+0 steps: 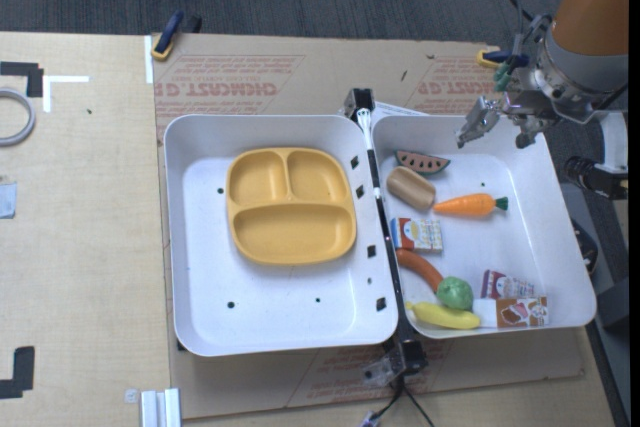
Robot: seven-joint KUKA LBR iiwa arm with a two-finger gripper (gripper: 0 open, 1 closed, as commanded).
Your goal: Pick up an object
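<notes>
My gripper (501, 129) hangs open over the far edge of the right bin (560, 215), with nothing between its fingers. In that bin lie a watermelon slice (420, 160), a brown bread roll (411, 187), an orange carrot (470, 206), a small carton (419, 234), a red sausage (418, 267), a green ball (455, 293), a banana (445, 317) and two snack boxes (514, 301). The carrot is the nearest item, just in front of and below the gripper.
The left bin (190, 245) holds a yellow divided plate (291, 205). The bins meet at a clipped rim (372, 215). Cardboard (230, 80) lies under both bins. Clamps and cables sit at the far right corner (495, 58).
</notes>
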